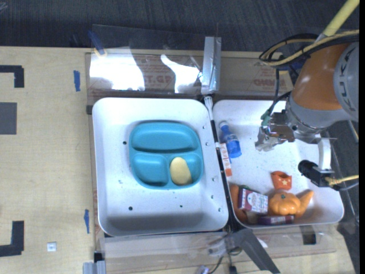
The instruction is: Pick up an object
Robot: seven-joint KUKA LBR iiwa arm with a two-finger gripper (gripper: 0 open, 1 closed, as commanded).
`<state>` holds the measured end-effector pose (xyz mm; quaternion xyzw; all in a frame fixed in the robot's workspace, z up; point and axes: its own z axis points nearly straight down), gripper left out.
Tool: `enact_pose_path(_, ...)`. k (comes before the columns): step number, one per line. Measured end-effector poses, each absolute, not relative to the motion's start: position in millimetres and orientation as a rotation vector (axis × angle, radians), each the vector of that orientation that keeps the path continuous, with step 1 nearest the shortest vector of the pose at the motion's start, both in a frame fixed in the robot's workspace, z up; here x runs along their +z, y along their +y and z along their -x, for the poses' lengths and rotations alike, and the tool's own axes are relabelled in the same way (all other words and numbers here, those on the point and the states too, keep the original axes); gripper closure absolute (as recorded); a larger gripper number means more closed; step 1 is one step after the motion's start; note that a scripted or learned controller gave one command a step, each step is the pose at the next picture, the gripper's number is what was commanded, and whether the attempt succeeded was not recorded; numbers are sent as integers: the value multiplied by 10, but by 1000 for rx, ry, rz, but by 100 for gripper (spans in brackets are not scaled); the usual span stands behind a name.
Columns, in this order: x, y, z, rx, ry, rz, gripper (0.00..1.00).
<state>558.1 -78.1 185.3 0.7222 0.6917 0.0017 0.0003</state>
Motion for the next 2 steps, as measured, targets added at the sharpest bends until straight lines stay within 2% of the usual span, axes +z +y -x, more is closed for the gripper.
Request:
enact_pose_path(1,1823,-809,-5558,-5,2170,-2276,0)
enact_pose_path(2,869,-1164,-5952,4,2240,-2199,0)
